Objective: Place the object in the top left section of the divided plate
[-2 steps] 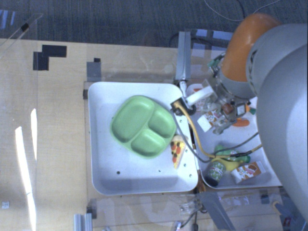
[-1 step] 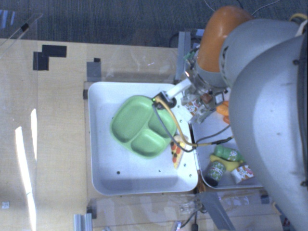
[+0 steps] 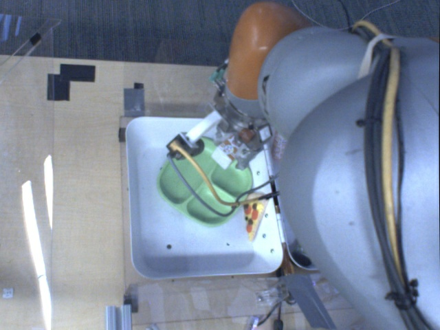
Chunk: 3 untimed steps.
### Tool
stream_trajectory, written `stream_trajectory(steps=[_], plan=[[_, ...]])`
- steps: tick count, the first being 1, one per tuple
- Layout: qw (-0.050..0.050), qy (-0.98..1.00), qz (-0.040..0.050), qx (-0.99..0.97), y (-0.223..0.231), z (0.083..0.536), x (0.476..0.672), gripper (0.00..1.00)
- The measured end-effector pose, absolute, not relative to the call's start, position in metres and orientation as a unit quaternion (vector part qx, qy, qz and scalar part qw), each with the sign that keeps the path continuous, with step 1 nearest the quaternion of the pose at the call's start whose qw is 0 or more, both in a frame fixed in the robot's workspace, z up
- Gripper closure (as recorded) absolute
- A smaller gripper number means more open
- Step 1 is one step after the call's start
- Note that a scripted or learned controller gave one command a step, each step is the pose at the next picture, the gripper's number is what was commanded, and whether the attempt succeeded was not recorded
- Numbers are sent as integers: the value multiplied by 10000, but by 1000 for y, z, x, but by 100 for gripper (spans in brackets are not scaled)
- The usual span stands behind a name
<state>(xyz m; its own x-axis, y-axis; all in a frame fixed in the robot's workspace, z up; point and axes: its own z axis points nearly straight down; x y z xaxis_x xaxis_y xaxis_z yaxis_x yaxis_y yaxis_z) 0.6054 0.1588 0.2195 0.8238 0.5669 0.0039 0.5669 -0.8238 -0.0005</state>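
Wedge-shaped toy [image 3: 253, 220], tan with red and orange spots much like a slice of play pizza, lies on the floor of the white bin [image 3: 148, 246]. It sits just beside the right edge of the green divided plate [image 3: 180, 184] and close to the bin's right wall. It appears to be the object meant for the plate, though it is small in the camera view and its details are hard to read.

The grey arm [image 3: 344, 150] reaches in from the right, and its gripper [image 3: 234, 146] hangs above the plate's upper right part, apart from the toy. Whether the gripper is wide or closed cannot be told from this angle, since wrist hardware and a pale tag hide its tips. Nothing can be seen held in it. Yellow and dark cables [image 3: 206, 184] loop down across the plate.

Judging by its look, the toy is light, stiff and flat, and probably smooth plastic, so it could skid or tip if pinched at the narrow point. The safer hold seems to be across its two long sides near the middle. The bin wall is close, leaving little room on that side. The top left section still awaits the toy.
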Motion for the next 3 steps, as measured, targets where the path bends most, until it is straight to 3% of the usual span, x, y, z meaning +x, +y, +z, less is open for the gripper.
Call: stream_trajectory(steps=[1,2,3], plan=[[10,-2959,-22,-9552,158,220,606,0],[0,-2911,-6,-9567,52,185,654,0],[-7,-3697,-28,-9291,-7,407,653,0]])
